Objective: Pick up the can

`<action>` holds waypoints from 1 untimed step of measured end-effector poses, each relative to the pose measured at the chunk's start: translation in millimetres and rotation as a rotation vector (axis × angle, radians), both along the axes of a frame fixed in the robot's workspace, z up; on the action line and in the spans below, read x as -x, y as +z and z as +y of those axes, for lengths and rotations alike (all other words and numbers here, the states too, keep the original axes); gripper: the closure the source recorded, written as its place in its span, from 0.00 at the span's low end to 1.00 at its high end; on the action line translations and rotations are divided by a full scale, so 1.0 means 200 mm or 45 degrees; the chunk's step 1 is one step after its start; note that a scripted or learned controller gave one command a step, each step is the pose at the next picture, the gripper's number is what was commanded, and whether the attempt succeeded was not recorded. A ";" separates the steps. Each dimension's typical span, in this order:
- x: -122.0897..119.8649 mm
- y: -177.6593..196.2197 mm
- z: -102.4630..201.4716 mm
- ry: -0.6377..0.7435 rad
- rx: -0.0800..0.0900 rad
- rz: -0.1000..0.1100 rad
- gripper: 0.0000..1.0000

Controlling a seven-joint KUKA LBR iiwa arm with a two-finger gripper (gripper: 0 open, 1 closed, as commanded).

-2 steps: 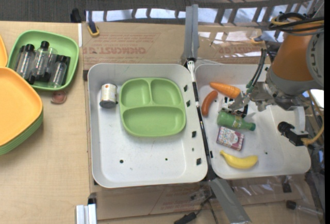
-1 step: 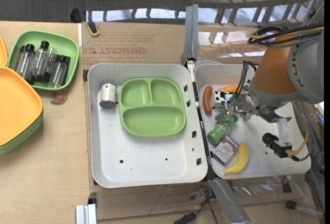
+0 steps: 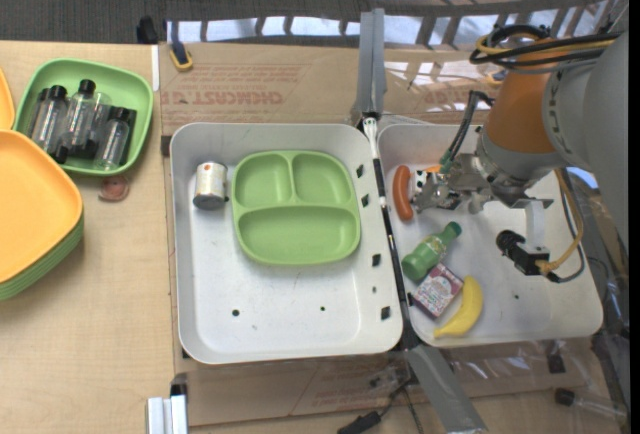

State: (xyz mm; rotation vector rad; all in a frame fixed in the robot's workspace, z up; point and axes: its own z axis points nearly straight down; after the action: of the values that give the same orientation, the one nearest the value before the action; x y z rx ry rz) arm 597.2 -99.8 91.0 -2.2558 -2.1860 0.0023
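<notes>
Lying lowest in right white bin [image 3: 560, 322] — curved yellow banana [image 3: 462, 309]; small silver metal can [image 3: 209, 185] sitting in left bin [image 3: 200, 322] beside green divided plate [image 3: 296, 205]; gripper [image 3: 436, 190] hovering — finger state impossible to tell.

Shiny metal can [image 3: 209, 185], glossy bins [image 3: 290, 332]

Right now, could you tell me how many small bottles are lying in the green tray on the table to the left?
4 bottles, side by side in the green tray: one, one, one and one, all black-capped. More may lie hidden beneath.
</notes>
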 end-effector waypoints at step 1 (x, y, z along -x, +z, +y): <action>-0.22 -0.01 0.01 -0.126 -0.011 0.103 0.00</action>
State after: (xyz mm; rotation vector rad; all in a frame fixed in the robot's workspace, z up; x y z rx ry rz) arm 641.9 -97.2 89.2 -2.3135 -2.0295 0.0818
